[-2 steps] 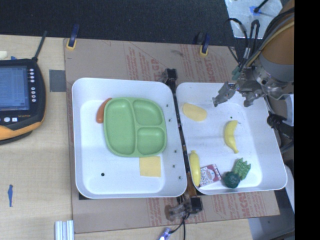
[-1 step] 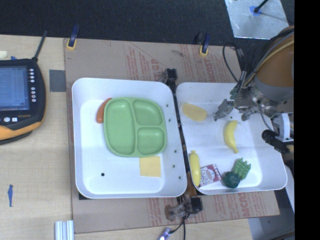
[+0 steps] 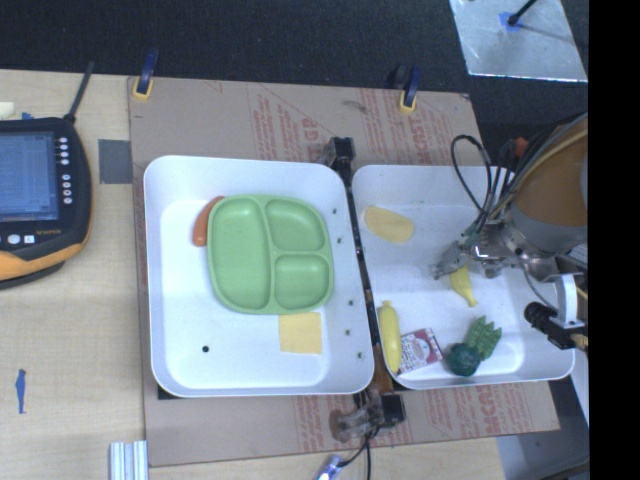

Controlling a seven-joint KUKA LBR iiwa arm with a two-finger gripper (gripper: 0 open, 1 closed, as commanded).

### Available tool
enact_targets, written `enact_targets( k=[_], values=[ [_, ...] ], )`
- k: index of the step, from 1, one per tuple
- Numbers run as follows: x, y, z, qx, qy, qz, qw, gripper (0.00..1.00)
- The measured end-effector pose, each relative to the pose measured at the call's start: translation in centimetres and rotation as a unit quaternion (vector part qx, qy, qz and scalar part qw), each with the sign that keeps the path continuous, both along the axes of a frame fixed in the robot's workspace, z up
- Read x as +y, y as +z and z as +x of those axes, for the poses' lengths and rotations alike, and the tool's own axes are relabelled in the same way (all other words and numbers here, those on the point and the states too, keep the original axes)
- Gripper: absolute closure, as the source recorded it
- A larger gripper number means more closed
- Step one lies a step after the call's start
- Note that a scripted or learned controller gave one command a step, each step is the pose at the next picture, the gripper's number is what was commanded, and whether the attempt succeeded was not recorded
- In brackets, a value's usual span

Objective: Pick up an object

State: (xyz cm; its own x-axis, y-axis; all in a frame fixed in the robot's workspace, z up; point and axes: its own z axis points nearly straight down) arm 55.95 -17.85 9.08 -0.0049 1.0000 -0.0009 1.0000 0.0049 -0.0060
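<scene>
Two bins (image 3: 160, 268): left holds a green tray (image 3: 268, 253); right, broccoli (image 3: 473, 346); claw (image 3: 462, 264) state unclear.

A teach pendant (image 3: 35, 203) lies on the surface (image 3: 60, 368) at far left; two blue-yellow clamps (image 3: 145, 76) pin the cardboard sheet (image 3: 300, 118).

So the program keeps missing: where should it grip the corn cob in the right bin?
Probably mid-length, from above, fingers across the narrow width. The corn lies flat and lengthwise close against the bin's left wall, with a packet beside it, so finger room looks tight.
</scene>
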Motion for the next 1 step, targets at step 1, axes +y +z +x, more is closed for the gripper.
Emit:
enact_targets(
  k=[1],
  values=[
    [-0.09, 1.07, 0.04, 0.0, 0.002, -0.001, 1.0, 1.0]
  ],
)
